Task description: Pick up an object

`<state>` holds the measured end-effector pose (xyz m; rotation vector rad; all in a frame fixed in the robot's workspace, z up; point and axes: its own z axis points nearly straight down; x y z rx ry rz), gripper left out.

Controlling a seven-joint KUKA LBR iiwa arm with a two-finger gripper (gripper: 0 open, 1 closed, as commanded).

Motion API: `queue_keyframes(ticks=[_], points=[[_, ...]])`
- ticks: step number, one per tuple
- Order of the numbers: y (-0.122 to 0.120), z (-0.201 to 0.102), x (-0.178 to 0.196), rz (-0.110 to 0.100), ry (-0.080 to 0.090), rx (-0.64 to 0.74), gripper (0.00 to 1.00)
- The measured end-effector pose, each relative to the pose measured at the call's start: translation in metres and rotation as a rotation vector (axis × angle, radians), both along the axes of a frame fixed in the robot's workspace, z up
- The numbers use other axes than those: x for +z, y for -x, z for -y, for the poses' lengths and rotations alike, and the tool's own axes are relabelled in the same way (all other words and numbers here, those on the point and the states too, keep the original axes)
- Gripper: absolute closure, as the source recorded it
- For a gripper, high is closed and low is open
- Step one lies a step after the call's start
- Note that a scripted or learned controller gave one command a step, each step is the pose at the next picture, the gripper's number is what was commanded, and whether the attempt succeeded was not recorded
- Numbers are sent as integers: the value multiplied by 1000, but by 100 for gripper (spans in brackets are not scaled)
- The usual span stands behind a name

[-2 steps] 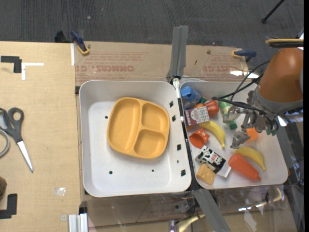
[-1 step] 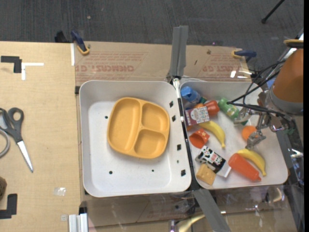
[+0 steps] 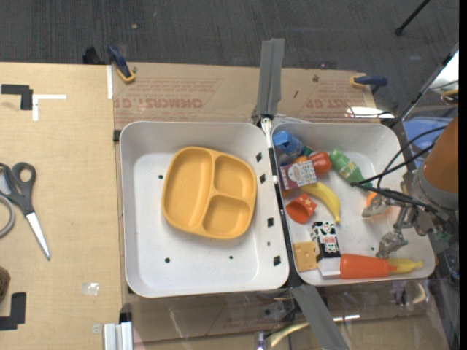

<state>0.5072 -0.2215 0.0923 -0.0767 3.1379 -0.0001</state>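
The right bin (image 3: 350,128) holds several small toys. Among them are a blue piece (image 3: 286,143), a red-labelled can (image 3: 301,172), a green bottle (image 3: 345,165), a banana (image 3: 328,199) and a red cup (image 3: 300,208). A black-and-white carton (image 3: 325,239), a tan cracker (image 3: 306,255) and a long orange carrot (image 3: 365,266) lie nearer the front. My gripper (image 3: 381,227) hangs over the bin's right side, above the carrot's far end. It is open, with nothing between its fingers (image 3: 389,246).
The left bin (image 3: 139,217) holds a yellow divided plate (image 3: 209,192). Scissors (image 3: 25,203) lie on the wooden bench at far left. Blue clamps (image 3: 120,63) pin cardboard behind the bins. Black cables (image 3: 379,172) cross the right bin toward the arm.
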Motion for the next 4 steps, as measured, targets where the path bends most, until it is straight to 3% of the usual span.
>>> queue_keyframes(ticks=[1, 2, 3, 4], points=[[-3, -78, 0, -1, -1, -145, 0], [18, -123, 7, 36, 0, -202, 0], [-58, -112, 0, 1, 0, -159, 0], [-25, -124, 1, 1, 6, -185, 0]])
